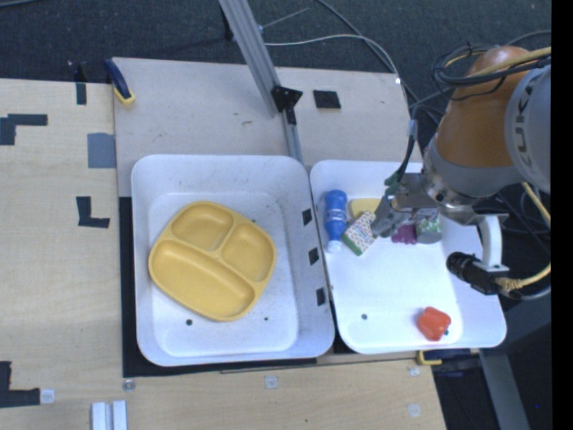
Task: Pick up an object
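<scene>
- Small patterned box [360, 235]: the likely target, judged by its nearness to the gripper. It lies tilted in the right bin [394, 307], toward ten o'clock of the bin's floor.
- Gripper [390, 215]: hangs at about two o'clock of the box, just beside it or touching. Whether it is open or closed cannot be told, and the box is not seen to be held.
- Close neighbours: a blue bottle [334, 215] at nine o'clock of the box, a yellow item [363, 207] at twelve, a purple item [405, 235] and a grey-green item [430, 228] at three.
- Advice for the step: the cluster is tight, so the grasp should probably close across the box's narrow sides, aligned with its tilt, and descend straight to avoid nudging the bottle. A vertical lift should follow only once the grip is firm.
- Easier alternative: the red object [433, 322] sits alone at five o'clock of the bin, well apart from the rest.
- Count, right bin: six objects, one of each kind.
- Count, left bin [148, 173]: one yellow divided plate [212, 259] with three compartments.
- Count, bench: two white bins, one arm [483, 124].
</scene>
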Robot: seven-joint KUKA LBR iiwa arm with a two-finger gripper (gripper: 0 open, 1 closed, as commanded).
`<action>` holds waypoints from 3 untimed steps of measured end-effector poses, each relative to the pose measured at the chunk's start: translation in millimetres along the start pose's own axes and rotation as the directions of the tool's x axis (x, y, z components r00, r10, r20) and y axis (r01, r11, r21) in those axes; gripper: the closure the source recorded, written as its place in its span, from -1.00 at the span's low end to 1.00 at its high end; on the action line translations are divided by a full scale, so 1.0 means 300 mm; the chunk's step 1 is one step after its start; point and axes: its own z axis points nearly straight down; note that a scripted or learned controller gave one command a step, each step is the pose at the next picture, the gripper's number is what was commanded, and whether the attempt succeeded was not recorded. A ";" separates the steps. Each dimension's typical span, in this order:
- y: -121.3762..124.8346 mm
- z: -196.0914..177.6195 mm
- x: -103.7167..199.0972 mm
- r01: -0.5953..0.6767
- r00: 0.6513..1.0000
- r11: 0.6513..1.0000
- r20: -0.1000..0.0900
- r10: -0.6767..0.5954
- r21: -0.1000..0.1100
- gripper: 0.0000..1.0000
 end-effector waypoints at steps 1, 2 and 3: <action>0.048 -0.010 0.178 0.000 1.000 1.000 0.000 0.000 0.000 1.00; 0.126 -0.010 0.362 0.000 1.000 1.000 0.001 0.000 -0.001 1.00; 0.154 0.040 0.523 -0.001 1.000 1.000 0.003 0.001 0.001 1.00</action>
